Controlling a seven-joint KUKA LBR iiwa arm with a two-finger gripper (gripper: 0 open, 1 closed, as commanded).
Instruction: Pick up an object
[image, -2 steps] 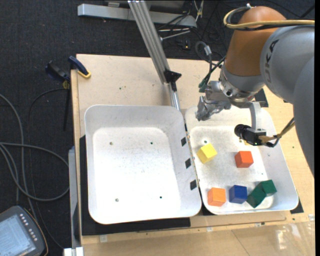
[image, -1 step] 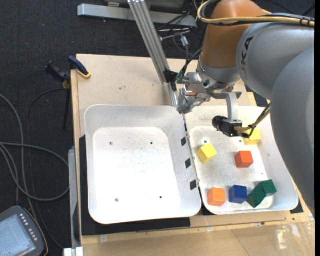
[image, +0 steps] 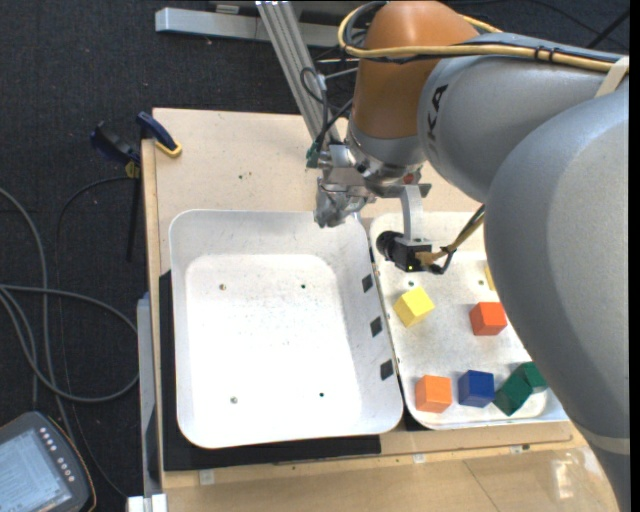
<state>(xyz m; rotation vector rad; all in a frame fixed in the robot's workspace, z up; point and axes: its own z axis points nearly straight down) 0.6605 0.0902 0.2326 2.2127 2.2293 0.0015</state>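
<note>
Dark carpet is surrounding a pale wooden bench (image: 230, 150) that is bearing two shallow white bins side by side; cables are trailing across the floor at the left, and a blue and yellow clamp (image: 135, 140) is gripping the bench's far left corner; a tablet-like screen (image: 35, 470) is lying at the bottom left.

From the overhead camera, the left bin (image: 200, 400) is sitting with only small dark specks on its floor; the right bin (image: 400, 350) is holding the blocks: a yellow block (image: 413, 305) is lying near the wall shared with the left bin, an orange-red block (image: 488, 318) is resting to its right, and along the near edge an orange block (image: 433, 392), a blue block (image: 477, 388) and a green block (image: 518, 388) are sitting in a row, the blue and green ones just beside each other.

The grey arm with its orange band is reaching in from the right and covering much of the right bin; the gripper (image: 335, 212) is hanging over the far end of the divide between the two bins, well apart from every block; whether it is wide or narrow I cannot tell, and nothing is showing in its grasp.
</note>
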